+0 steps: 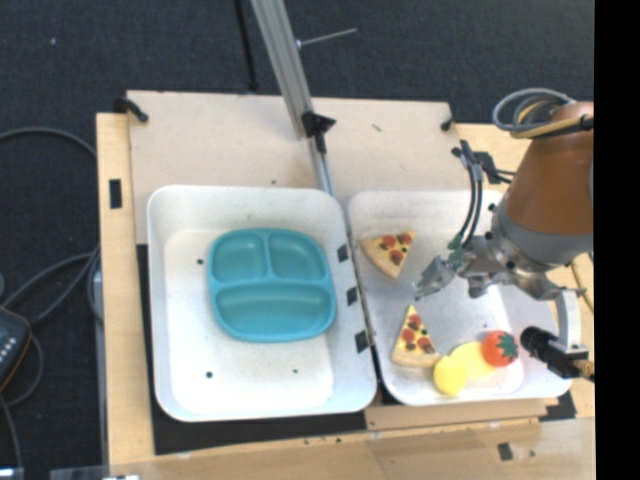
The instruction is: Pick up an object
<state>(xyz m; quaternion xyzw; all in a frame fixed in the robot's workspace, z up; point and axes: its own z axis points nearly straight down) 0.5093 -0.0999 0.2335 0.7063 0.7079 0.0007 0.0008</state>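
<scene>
The tool (432,278) hangs over the right bin (430,208), between two pizza slices (388,252), gripping nothing; whether its jaws are parted cannot be told. No object is lifted yet, so the pick remains

Even, diffuse overhead light, moderately bright; white bins (180,268) near overexposed, surface detail washed out; dark floor (60,48) underexposed, grainy; soft short shadows under teal plate (270,286) and beside metal post (285,53); overall soft focus, low resolution, edges slightly smeared; mild sheen on orange band (550,173); no strong glare
</scene>
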